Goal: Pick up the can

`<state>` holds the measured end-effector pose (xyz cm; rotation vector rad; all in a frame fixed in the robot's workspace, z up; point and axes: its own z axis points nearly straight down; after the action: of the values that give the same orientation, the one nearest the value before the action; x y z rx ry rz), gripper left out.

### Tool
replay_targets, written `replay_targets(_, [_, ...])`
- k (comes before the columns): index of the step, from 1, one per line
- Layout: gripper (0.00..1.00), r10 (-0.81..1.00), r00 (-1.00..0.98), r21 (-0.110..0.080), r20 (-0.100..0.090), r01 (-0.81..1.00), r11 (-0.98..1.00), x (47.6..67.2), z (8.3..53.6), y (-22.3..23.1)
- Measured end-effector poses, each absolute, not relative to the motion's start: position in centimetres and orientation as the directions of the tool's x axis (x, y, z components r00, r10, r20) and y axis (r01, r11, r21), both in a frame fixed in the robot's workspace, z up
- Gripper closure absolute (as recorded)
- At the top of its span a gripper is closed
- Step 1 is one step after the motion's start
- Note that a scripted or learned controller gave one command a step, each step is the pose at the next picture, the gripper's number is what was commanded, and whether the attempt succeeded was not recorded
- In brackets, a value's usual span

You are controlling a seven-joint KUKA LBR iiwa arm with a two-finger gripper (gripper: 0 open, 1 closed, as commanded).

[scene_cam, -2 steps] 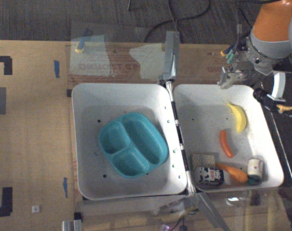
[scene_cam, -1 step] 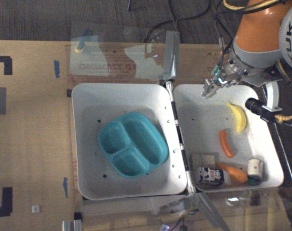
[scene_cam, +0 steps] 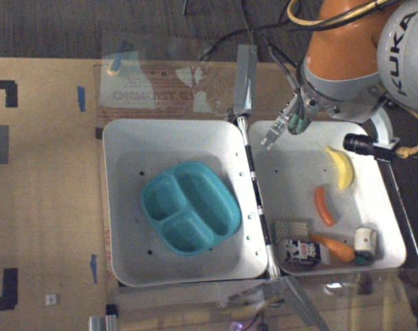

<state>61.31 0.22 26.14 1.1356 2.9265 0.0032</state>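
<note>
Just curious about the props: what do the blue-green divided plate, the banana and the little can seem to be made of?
The divided plate looks like moulded plastic: uniform teal, soft sheen, rounded compartments. The banana seems a plastic toy, evenly yellow and smooth. The can is small and pale; probably metal or plastic, too small to tell.

The gripper (scene_cam: pixel 283 125) hangs over the right bin (scene_cam: pixel 278 185), above its back left corner. Right of the fingers and nearer the front lies the banana (scene_cam: pixel 342 168). In front of it lies the sausage (scene_cam: pixel 323 206). Further forward, along the bin's front wall, sit the carton (scene_cam: pixel 303 251), the carrot (scene_cam: pixel 335 248) touching its right side, and the can (scene_cam: pixel 364 240) just beyond the carrot's tip. Left of the fingers, past the divider, the left bin (scene_cam: pixel 119 157) holds the tray (scene_cam: pixel 190 207) near its middle.
</note>
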Motion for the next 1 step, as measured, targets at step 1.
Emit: replay_targets(1, [1.0, 0.53, -0.848, 0.005, -0.005, 0.53, 0.848, 61.63, 26.94, 5.14])
